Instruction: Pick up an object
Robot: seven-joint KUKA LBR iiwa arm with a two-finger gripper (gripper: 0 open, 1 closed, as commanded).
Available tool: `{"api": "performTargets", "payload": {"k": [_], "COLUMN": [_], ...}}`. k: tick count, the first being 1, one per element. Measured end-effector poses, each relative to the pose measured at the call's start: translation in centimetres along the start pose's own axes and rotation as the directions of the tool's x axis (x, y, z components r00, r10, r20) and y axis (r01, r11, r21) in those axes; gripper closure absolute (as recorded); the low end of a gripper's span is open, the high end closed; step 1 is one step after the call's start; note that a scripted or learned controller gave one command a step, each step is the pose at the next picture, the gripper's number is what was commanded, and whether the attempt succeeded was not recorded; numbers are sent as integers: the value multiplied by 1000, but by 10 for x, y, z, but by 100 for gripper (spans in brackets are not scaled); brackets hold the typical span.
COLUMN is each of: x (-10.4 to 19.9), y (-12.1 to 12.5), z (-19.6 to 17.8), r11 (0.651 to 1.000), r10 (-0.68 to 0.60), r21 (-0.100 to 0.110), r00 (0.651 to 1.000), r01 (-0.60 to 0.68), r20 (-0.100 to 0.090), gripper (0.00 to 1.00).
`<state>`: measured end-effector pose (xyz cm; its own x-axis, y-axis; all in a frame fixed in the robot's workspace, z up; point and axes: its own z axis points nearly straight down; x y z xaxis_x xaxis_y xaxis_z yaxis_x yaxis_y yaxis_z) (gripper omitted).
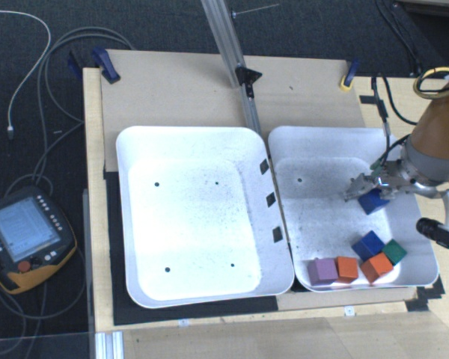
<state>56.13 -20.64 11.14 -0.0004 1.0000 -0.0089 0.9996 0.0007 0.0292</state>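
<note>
My gripper (372, 186) reaches in from the right over the right bin (314, 200), at its middle right. A small blue block (373, 202) sits between its fingers, its lower half showing below them; the gripper is shut on it. Loose blocks lie along the right bin's near edge: a second blue block (369, 243), a green block (394, 251), two orange blocks (374, 267) (347, 268) and a purple block (324, 270).
The left bin (187, 215) lies beside the right one. A metal pole (228, 40) slants down to the gap between the bins. A teach pendant (22, 234) and cables lie on the floor at the left.
</note>
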Motion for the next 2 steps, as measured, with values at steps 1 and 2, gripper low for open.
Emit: {"api": "performTargets", "payload": {"k": [1, 2], "x": [-6, 16], "y": [-70, -81], "z": [-1, 9], "r11": [1000, 1000], "r10": [3, 0], "r21": [2, 30], "r00": [1000, 1000], "r01": [-3, 1], "r20": [7, -11], "gripper": [0, 0]}}
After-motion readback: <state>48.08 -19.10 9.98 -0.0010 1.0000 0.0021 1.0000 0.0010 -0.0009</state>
